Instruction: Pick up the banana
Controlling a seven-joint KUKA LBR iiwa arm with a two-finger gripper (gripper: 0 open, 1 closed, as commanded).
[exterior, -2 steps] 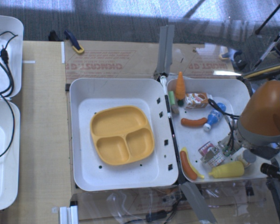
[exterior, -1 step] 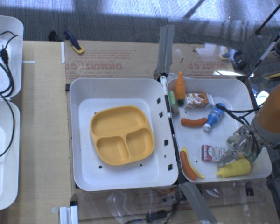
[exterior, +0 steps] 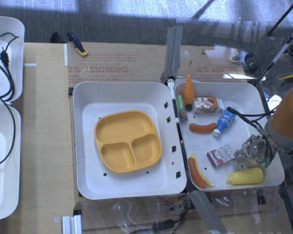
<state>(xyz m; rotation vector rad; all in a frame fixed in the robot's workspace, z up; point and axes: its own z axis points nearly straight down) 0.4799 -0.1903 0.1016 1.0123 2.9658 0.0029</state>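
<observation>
Gripper (exterior: 253, 151) hovers just above the mustard bottle (exterior: 245, 176) (banana (exterior: 208, 182) apart).

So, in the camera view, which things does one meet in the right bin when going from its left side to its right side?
Banana → blue bottle → yellow mustard bottle → end effector.

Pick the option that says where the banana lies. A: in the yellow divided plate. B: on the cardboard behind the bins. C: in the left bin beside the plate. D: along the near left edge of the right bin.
D: the banana lies by the hot dog in the right bin, at its near left edge.
</observation>
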